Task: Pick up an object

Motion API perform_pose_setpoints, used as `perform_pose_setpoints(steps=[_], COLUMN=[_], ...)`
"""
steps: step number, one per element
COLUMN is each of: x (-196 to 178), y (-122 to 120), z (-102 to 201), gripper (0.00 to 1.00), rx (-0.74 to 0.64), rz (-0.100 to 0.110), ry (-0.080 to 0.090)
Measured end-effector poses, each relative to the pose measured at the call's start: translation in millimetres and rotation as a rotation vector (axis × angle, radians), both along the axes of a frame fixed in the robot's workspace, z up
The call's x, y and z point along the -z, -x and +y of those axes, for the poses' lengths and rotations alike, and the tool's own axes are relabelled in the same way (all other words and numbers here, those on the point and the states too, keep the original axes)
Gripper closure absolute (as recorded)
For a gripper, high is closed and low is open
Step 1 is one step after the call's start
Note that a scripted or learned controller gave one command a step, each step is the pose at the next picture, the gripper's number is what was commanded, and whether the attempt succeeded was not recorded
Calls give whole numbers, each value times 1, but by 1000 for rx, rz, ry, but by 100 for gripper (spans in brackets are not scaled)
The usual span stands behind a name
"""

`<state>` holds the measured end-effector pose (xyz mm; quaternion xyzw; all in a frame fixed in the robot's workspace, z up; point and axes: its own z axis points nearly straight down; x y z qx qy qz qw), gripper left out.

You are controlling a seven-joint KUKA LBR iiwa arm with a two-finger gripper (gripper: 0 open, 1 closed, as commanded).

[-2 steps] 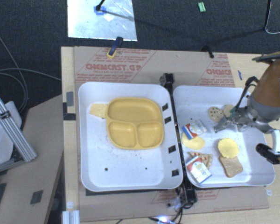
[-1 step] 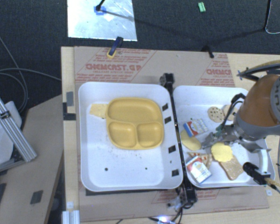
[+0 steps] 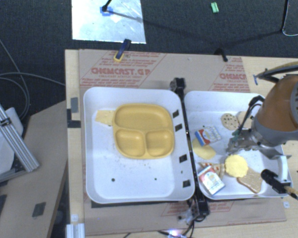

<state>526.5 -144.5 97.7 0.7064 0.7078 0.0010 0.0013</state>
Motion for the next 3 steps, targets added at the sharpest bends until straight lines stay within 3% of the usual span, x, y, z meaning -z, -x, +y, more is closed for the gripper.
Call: perform_pose_setpoints(steps=[1, 2, 3], x=[0, 14, 3], y=[0, 26, 23], z=[0, -6, -5], gripper=[0, 0, 100], rx=[0, 3, 1], rz=[0, 5, 0], ry=[0, -1, 0])
